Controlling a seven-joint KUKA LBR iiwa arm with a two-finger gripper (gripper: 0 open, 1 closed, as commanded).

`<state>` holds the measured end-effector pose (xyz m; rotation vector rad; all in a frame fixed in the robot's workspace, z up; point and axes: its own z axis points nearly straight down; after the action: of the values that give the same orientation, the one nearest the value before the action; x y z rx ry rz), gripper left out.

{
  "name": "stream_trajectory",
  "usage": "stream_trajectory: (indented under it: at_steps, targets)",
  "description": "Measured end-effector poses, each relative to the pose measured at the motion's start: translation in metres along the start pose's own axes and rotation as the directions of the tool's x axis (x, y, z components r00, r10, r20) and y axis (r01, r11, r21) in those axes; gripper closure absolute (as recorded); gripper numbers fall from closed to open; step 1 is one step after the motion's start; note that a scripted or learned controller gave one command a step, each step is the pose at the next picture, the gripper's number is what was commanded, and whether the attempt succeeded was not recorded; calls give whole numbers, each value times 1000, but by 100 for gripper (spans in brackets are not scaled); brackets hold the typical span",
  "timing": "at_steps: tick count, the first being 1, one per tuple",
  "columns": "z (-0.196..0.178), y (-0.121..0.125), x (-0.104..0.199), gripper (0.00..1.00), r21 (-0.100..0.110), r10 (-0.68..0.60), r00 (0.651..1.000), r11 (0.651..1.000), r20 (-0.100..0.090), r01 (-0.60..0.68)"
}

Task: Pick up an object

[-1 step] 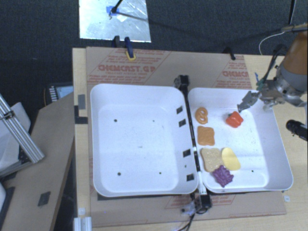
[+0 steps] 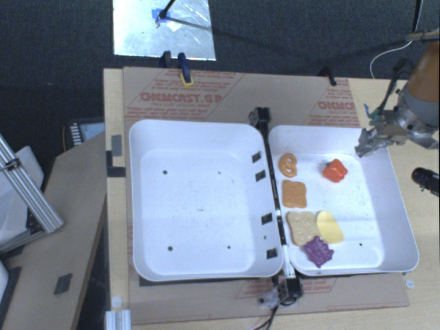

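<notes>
The right white bin (image 2: 392, 205) holds several small toy foods. A red pepper-like piece (image 2: 335, 170) lies near the back right. An orange pretzel (image 2: 288, 163) and a brown toast-like piece (image 2: 294, 194) sit along the bin's left side. Toward the front lie a beige bread slice (image 2: 300, 226), a yellow piece (image 2: 329, 227) and a purple grape cluster (image 2: 318, 251). My gripper (image 2: 366, 145) hangs over the back right rim of this bin, right of the red piece and apart from it. Nothing shows between its fingers.
The left white bin (image 2: 144, 184) stands beside the right one, with a black divider strip (image 2: 269, 191) between them. Both rest on a cardboard sheet (image 2: 206, 91). A shiny foil square (image 2: 165, 19) lies beyond the bench. A white cable (image 2: 392, 50) loops near the arm.
</notes>
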<state>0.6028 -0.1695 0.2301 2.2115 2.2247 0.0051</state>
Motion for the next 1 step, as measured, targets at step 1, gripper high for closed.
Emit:
stream_trajectory:
  at_steps: [1]
  targets:
    - [-176, -6, 3, 100, -15, 0, 1000, 1000, 5, 0]
